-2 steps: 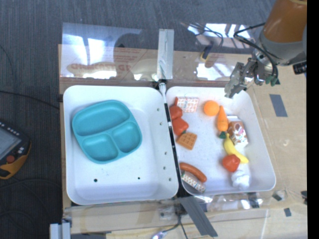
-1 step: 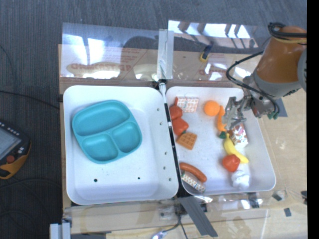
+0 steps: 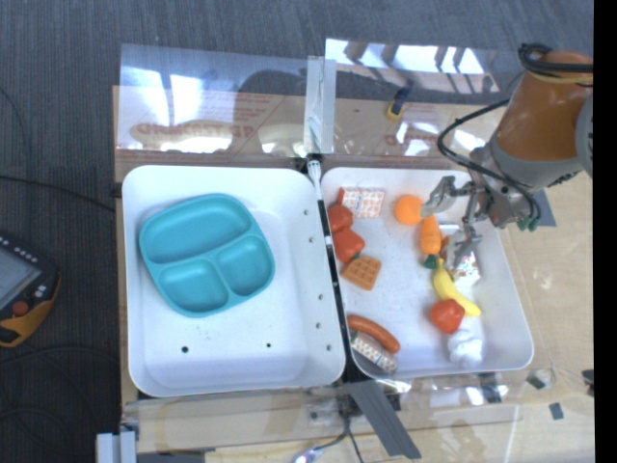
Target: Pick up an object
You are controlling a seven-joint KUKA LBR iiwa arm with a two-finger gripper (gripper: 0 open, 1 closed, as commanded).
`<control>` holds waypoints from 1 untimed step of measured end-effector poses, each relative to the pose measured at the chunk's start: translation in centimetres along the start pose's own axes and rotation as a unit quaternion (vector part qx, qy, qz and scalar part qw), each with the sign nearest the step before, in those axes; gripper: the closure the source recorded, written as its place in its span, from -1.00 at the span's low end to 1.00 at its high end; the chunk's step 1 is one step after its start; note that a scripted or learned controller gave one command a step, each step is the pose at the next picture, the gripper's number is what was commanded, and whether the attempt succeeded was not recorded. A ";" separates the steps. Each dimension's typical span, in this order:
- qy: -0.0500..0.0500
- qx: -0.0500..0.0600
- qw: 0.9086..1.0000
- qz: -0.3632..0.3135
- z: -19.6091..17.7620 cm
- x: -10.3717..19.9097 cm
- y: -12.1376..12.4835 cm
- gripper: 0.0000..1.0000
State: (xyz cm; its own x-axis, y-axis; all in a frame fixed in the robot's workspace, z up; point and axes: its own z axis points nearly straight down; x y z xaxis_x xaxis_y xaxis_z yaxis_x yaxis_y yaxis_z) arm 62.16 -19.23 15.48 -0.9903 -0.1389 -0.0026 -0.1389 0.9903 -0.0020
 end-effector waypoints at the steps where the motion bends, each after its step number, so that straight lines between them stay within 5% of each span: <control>1: -0.005 0.001 0.998 0.061 6.4 0.9 2.3 -1.00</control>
State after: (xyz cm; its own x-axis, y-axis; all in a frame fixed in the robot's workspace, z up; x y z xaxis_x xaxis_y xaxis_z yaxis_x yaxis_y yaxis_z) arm 61.01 -17.11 9.04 -0.9998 -0.0163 -0.0124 -0.0163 0.9999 -0.0031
